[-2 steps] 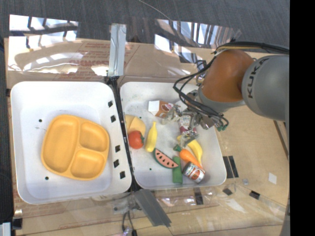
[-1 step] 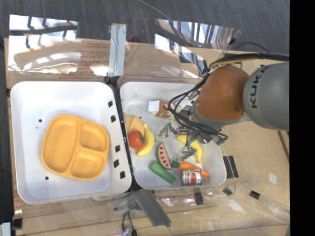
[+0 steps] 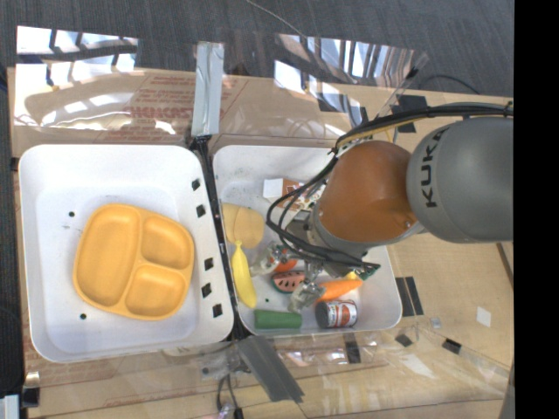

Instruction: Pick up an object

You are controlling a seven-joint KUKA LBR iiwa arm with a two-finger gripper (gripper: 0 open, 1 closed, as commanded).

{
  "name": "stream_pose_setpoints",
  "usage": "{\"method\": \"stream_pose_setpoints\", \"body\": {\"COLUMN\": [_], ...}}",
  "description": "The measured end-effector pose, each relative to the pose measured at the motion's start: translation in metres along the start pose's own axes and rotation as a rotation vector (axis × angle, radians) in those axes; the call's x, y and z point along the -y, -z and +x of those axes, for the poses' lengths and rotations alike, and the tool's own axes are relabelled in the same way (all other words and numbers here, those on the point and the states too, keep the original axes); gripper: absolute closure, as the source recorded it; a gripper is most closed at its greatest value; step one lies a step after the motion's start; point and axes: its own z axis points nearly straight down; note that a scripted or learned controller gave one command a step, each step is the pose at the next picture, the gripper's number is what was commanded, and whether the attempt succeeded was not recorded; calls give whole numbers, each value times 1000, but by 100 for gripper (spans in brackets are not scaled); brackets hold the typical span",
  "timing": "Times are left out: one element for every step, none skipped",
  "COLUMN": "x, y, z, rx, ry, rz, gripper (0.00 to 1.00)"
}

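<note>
I see a yellow divided tray [image 3: 133,261] in the left bin [image 3: 52,173]. In the right bin [image 3: 253,160], the banana [image 3: 242,276] lies lengthwise along the left wall; gripper [image 3: 301,278] above the watermelon slice [image 3: 288,280], grip state unclear to me.

- Banana [image 3: 242,275]: yellow, lengthwise along right bin's left wall.
- Green piece [image 3: 278,319]: flat, near front wall.
- Can [image 3: 336,313]: on its side, just right of green piece.
- Watermelon slice [image 3: 286,281]: between banana and can.

From here the arm [image 3: 410,190] covers much of the right bin [image 3: 389,308]; I cannot make out the hand's [image 3: 301,278] fingers.
</note>
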Motion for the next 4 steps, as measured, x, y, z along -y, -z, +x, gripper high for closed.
{"method": "stream_pose_setpoints", "body": {"x": [-1, 47, 52, 133], "y": [10, 87, 52, 63], "z": [-3, 52, -10, -9], "rx": [2, 3, 1, 3], "ry": [8, -4, -53, -291], "rz": [0, 9, 0, 5], "gripper": [100, 100, 100, 100]}}
